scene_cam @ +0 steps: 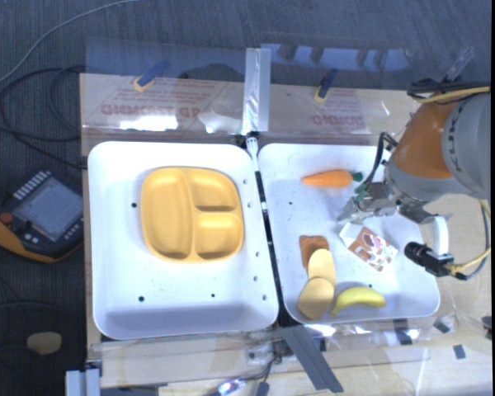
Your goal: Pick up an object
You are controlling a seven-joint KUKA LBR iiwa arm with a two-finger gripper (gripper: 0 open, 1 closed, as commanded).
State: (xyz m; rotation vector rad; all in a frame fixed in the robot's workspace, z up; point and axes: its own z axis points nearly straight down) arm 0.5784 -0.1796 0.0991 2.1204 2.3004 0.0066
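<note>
1. Claw (365,203) sits low in the right bin (412,299), in its upper middle part, at the end of the grey arm (445,151) with the orange band, which reaches in from the right.
2. Claw state: cannot tell. The wrist body covers the tips from above; nothing is seen between them, so I log no hold.
3. Nearest candidates: the carrot (327,179) lies just up and to the left of the claw, apart from it, long axis running roughly left-right, leafy end toward the claw. The small printed packet (369,247) lies just below the claw, flat, turned cornerwise.
4. Judgement: the carrot and packet are about equally close; the coming move depends on whether the claw goes up-left or straight down. For the carrot, the tips would need to close across its short width, meaning along the near-far line.
5. Further off, lower left in the same bin: a brown toast-like slice (313,248), a pale yellow piece (320,265) touching it, a tan rounded piece (315,298) below that, and a banana (359,299) lying nearly left-right beside it.
6. Left bin (107,304) carries a yellow divided tray (191,213), well apart from the claw.
7. Hard to make out: the claw tips, whether they touch the bin floor, and the packet's print.
</note>
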